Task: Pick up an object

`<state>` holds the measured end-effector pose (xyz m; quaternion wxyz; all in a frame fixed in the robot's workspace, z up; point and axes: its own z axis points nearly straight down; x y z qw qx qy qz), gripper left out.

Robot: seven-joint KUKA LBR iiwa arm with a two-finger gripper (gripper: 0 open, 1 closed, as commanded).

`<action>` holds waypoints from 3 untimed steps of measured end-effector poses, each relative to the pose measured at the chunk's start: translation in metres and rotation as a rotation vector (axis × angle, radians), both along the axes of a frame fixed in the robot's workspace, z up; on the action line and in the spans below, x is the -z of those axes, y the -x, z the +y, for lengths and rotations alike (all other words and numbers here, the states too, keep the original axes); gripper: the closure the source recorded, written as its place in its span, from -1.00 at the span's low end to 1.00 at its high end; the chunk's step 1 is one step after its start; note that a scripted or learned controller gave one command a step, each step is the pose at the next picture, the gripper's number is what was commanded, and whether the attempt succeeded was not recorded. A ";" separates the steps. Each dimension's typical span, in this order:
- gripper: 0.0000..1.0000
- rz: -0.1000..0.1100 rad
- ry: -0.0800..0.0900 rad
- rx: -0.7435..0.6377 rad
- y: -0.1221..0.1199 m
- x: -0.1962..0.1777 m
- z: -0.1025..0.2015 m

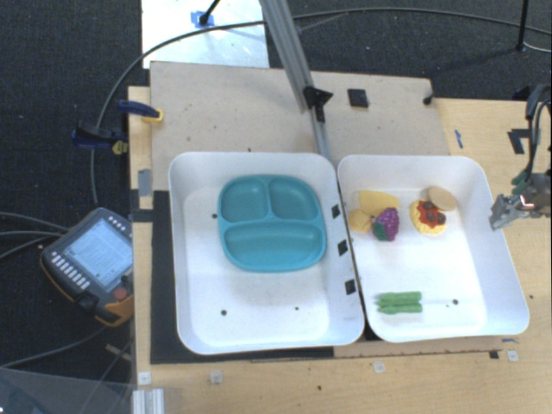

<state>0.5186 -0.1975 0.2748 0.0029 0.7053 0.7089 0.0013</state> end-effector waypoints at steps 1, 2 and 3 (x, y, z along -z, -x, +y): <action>1.00 0.003 -0.003 -0.005 -0.011 -0.001 0.051; 1.00 0.005 -0.003 -0.004 -0.007 0.015 0.107; 1.00 0.006 -0.003 -0.004 -0.015 0.033 0.158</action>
